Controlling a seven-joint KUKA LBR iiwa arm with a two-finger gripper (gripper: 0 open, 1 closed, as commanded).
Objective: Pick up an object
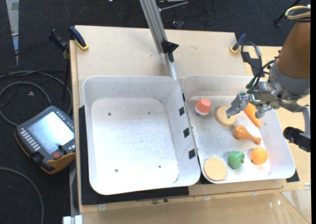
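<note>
White left bin (98, 90): left-centre of frame.
Right bin (276, 171): pink-topped piece (203, 105), tan disc (216, 168), green pepper (236, 159), drumstick (245, 133), orange ball (259, 156).
Gripper (245, 105): centre right, fingers spread, holding nothing, above a tan slice (224, 117) and carrot (252, 115).

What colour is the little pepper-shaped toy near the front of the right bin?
Green. The pepper toy shows plainly in the camera view, between a tan disc and an orange ball.

toy foods (236, 159), scattered, right bin (281, 168)
</note>
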